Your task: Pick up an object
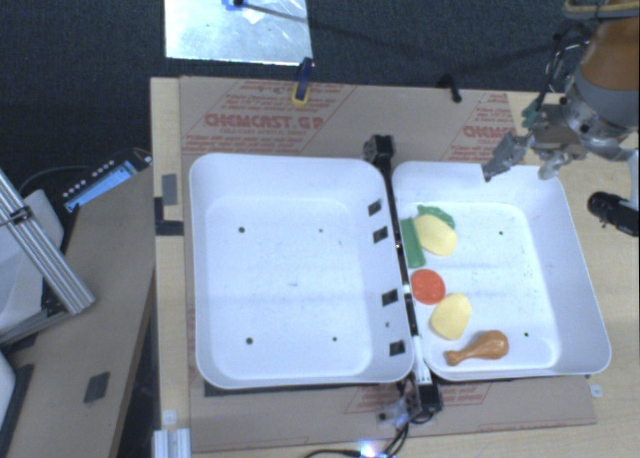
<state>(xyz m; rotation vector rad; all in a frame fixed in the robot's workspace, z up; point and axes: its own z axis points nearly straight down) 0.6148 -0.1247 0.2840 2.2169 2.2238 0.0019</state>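
Red lettering on the brown board (262,112) under the bins reads "CHEMCAST GP", printed once behind the left bin and again, partly cut off, behind the right one. At the far left a small dark device with a blue strip (100,181) lies on the side bench; its markings are too small to read. Above the board, a shiny metal sheet (238,4) sits on the dark floor.

The left bin (230,246) is a shallow white tray with a few dark dots on its floor. The right bin (560,276) touches it along a black hinge strip (395,256). Along that bin's left wall the objects lie in a line, from back to front: a green piece (432,214) tucked behind a pale yellow rounded piece (437,236), a red-orange round tomato-like piece (428,286), a second yellow piece (451,316), and a tan drumstick-shaped piece (481,348) near the front wall.

The gripper (522,160) hangs over the right bin's back-right rim, well apart from the objects. Its two fingers are spread apart with nothing between them.
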